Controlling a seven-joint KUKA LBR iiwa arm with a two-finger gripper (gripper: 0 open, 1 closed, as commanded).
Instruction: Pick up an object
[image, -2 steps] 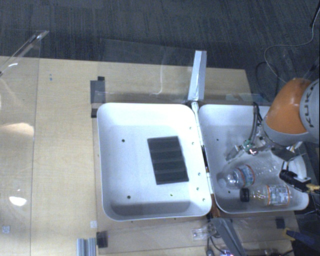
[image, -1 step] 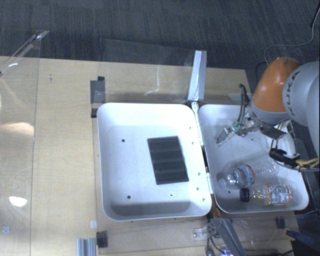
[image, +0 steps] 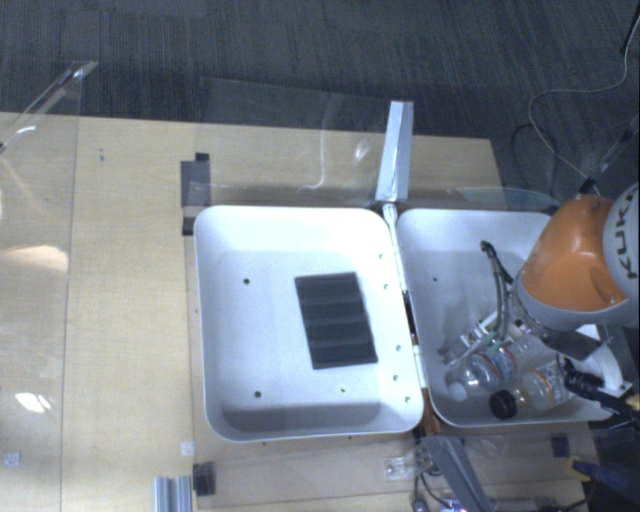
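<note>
A dark ribbed rectangular pad (image: 336, 319) lies flat in the middle of the left bin (image: 230, 300). In the right bin (image: 450, 260), clear plastic bottles (image: 475, 372) lie in a heap near the front, one with a black cap (image: 502, 404). The arm's orange band (image: 575, 262) hangs over that bin's right side. My gripper (image: 493, 336) reaches down and left from it, right on top of the bottle heap. The clear plastic and the wrist blur its tip.
A black cable (image: 495, 268) loops from the wrist over the right bin. A metal post (image: 396, 150) stands at the back between the bins. A transparent sheet (image: 290, 140) rises behind the left bin. Bare wooden bench (image: 100, 300) lies to the left.
</note>
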